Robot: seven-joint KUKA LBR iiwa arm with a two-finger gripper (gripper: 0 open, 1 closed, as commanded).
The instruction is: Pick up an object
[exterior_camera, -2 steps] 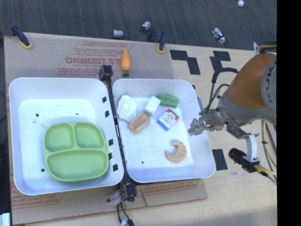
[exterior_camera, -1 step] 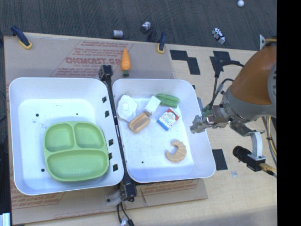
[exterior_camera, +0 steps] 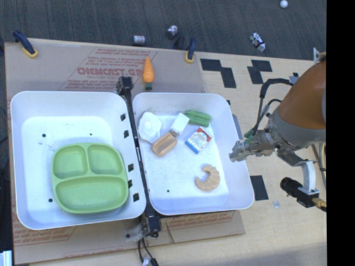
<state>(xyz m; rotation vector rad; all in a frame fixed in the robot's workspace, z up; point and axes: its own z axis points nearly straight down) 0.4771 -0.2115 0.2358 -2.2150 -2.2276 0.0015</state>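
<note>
Looking first at the gripper, we found it hanging just over the right rim of the right bin, at the end of the grey arm that came in from the right with its orange band showing near the edge of the view. We could not tell from this slanting view how the gripper stood, since it was small and dim against the bin wall, and we saw nothing held in it. Nearest to it inside the bin lay a croissant, toward the lower right, apart from the rest. Farther in we saw a small red, white and blue carton, and beside that a green pod-shaped toy near the upper wall. A small white block lay just left of the green piece, a tan bread-like roll lay below it, and a round white object sat at the far left of the group, close to the roll. Across the divide, the left bin held a light green divided plate with three compartments. Beyond the bins, a toy carrot stood on the cardboard sheet just above the seam between them.
</note>
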